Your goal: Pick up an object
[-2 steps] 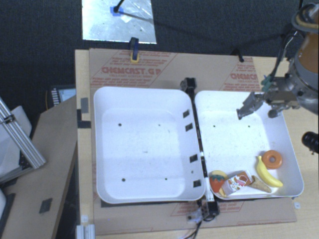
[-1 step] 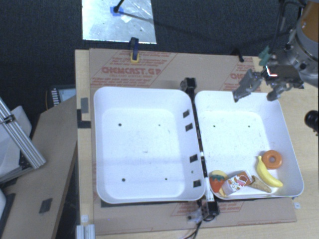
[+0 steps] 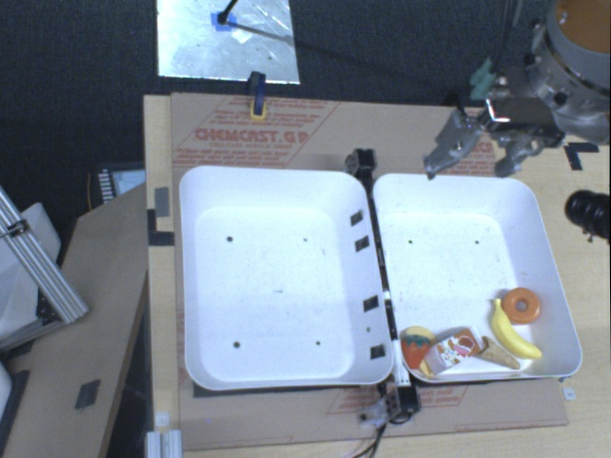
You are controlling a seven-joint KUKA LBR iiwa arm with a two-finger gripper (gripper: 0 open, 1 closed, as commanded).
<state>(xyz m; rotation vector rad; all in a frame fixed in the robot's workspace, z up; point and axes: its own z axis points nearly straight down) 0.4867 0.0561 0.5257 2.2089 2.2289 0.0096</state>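
My gripper (image 3: 470,162) hangs above the far rim of the right bin (image 3: 449,198), its two fingers spread open with nothing between them. Down in that bin's near right corner lie the objects: a yellow banana (image 3: 513,332), an orange ring-shaped donut (image 3: 521,304), a small red and white packet (image 3: 452,350), an orange and red fruit (image 3: 416,345) and a tan cone-like piece (image 3: 499,355). All of them lie far from the gripper, toward the front of the bin.
The left bin (image 3: 272,275) stands beside the right one, joined by a black clip strip (image 3: 374,256). A shiny metal sheet (image 3: 227,25) lies beyond the bench. A black knob (image 3: 590,212) sits at the right edge.
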